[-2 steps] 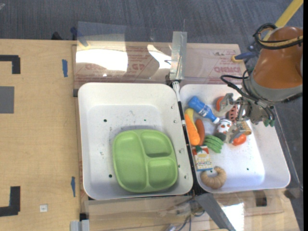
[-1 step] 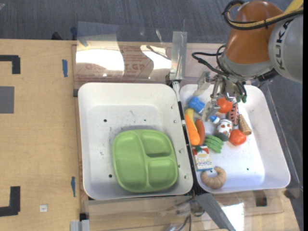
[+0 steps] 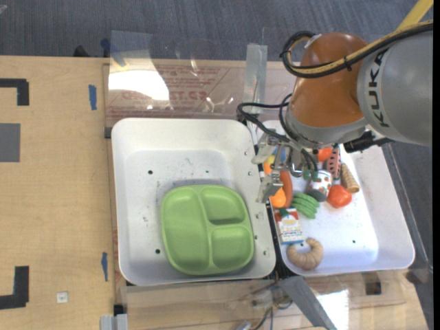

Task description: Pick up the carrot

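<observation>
The gripper [image 3: 278, 177] is lowered into the right bin [image 3: 385, 249] at its left wall, right over the carrot [image 3: 282, 191] lying among toy food beside the green tray [image 3: 206, 229], presumably for a grab, though its grip cannot be told.

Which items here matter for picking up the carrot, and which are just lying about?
Job:
- carrot, orange, at the right bin's left edge
- gripper, low over the carrot

Lying about:
- green divided tray in the left bin
- tomato
- green vegetable
- small carton
- croissant
</observation>
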Available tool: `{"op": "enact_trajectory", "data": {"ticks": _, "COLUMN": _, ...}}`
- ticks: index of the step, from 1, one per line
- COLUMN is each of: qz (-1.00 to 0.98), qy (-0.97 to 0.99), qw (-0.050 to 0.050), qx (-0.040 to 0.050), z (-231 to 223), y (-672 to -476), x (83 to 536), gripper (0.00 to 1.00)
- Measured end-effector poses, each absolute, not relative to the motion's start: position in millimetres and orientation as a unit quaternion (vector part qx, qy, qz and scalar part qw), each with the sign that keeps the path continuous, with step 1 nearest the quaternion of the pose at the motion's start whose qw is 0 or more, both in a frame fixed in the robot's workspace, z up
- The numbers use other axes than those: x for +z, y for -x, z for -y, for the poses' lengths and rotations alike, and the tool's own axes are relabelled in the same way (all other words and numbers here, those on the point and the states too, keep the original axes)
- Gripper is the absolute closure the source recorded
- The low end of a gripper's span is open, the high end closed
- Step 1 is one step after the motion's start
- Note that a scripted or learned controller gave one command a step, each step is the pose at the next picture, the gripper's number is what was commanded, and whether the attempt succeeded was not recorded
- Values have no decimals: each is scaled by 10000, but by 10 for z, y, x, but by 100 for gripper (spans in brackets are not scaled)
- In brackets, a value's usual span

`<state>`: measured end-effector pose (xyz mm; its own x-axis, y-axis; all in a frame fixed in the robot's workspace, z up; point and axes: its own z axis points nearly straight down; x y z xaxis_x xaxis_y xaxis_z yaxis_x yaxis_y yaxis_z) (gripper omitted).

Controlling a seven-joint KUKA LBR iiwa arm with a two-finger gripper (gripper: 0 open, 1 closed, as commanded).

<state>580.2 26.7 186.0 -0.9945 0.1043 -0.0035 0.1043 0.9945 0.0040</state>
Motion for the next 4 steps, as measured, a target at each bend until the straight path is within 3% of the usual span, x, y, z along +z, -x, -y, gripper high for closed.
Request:
{"op": "enact_trajectory", "data": {"ticks": 1, "qz": -9998, "qy": -181, "qw": 33, "qx": -5, "z": 379, "y": -5888, "x": 1856, "gripper": 0}}
{"op": "enact_trajectory", "data": {"ticks": 2, "qz": -9925, "qy": -1223, "qw": 2, "qx": 11, "z": -284, "y": -5435, "x": 1854, "gripper": 0}}
{"op": "enact_trajectory", "data": {"ticks": 3, "qz": -9638, "qy": -2664, "qw": 83, "qx": 49, "z": -1260, "y": -5523, "x": 1223, "gripper": 0}}
{"op": "enact_trajectory", "data": {"ticks": 4, "qz": -9548, "qy": -2970, "qw": 81, "qx": 58, "z": -1688, "y": -5730, "x": 950, "gripper": 0}}
